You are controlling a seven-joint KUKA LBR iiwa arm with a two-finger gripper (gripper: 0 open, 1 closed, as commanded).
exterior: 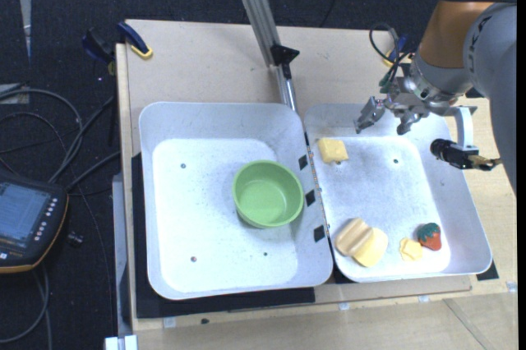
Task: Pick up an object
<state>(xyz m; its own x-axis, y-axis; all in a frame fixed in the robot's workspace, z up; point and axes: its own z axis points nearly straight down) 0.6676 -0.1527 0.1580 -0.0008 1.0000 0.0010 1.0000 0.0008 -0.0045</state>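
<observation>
Camera view: the tool (385, 119) hangs above the far edge of the right bin (460, 200), its two fingers spread apart with nothing between them. One fingertip points toward the bin's far-left corner; the other sits just to its right.

The right bin's centre is bare floor, giving open room below and in front of the tool. The left bin (173, 176) lies alongside, touching or nearly touching the right bin along the shared rim, where black clips sit. A slanted metal pole (259, 7) descends to the counter (205, 65) just behind that rim.

The arm (468, 28) enters from the right, orange band uppermost, wrist bent down and leftward toward the bin.

A yellow block (333, 150) lies near the right bin's left wall, below and left of the tool, apart from it. A pale yellow pair of pieces (362, 241), a small yellow piece (411, 250) and a red-and-green item (430, 236) lie along the near edge, well apart from the tool. A green bowl (267, 193) stands upright in the left bin.
</observation>
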